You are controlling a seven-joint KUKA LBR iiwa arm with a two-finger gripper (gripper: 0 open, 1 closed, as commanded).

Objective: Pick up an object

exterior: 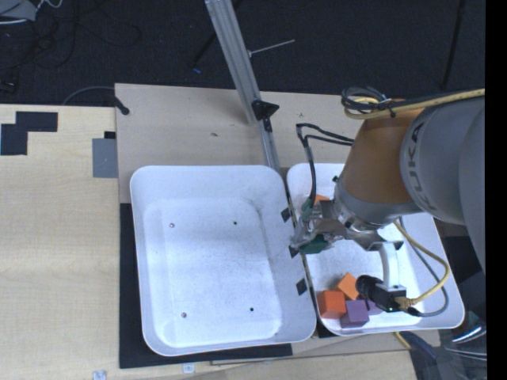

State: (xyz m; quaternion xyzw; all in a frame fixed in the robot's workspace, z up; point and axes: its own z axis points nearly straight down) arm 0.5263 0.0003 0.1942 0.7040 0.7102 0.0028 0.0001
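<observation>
On the table (71,212), the left white bin (210,184) shows a smooth, speckled plastic floor with rounded corners and raised rim, while the right white bin (451,311) holds an orange block (332,302), an orange wedge (348,283) and a purple cube (356,313) clustered near its front edge, plus a small orange piece (321,201) farther back. The gripper (313,240) sits low over the right bin's left rim with something green at its tip; whether it is open or closed I cannot tell. The arm's (412,165) bulk covers much of that bin.
</observation>
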